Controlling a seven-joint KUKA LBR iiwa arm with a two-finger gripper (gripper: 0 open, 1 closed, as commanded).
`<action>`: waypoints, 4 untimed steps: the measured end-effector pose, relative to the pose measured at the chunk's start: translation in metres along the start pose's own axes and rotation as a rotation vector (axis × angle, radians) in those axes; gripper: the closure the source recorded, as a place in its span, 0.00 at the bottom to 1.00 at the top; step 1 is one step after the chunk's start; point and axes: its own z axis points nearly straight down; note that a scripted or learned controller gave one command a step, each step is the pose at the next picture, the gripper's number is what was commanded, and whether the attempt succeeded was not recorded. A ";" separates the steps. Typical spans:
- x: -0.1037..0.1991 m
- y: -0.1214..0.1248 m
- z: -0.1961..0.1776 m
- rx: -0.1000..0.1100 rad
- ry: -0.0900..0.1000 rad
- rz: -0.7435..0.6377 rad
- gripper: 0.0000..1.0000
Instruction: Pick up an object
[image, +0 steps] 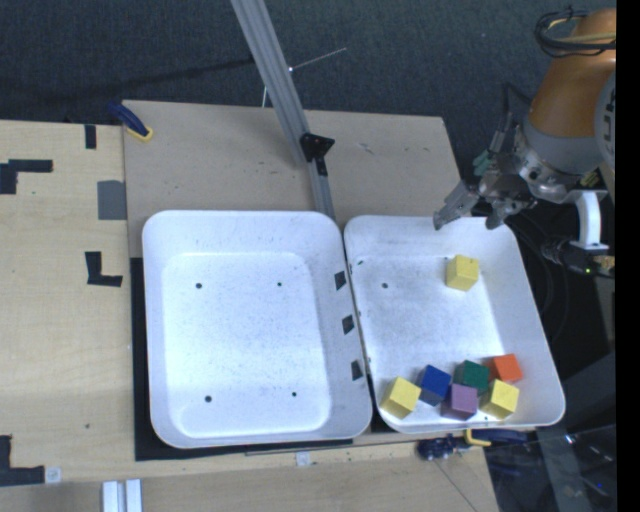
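Below the gripper (468, 213) (open, apart), a yellow cube (462, 272).

Even, moderate light from above; slightly soft, grainy picture.

The two white bins: left bin (240, 320) and right bin (440, 320) read bright but not blown out, with faint speckle on their floors. Shadows short and soft; the yellow cube (462, 272) casts a small dark patch just beside it. The counter (60, 330) is flat tan, no glare. The dark floor at top is dim and noisy. The arm's orange band (572, 95) shows a mild sheen. Edges slightly soft, fine detail blurred throughout.
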 end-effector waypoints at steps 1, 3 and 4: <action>0.000 0.000 0.000 0.000 -0.001 0.000 0.00; -0.002 0.004 0.117 0.006 -0.001 0.000 0.00; 0.004 0.010 0.164 -0.016 0.004 -0.005 0.00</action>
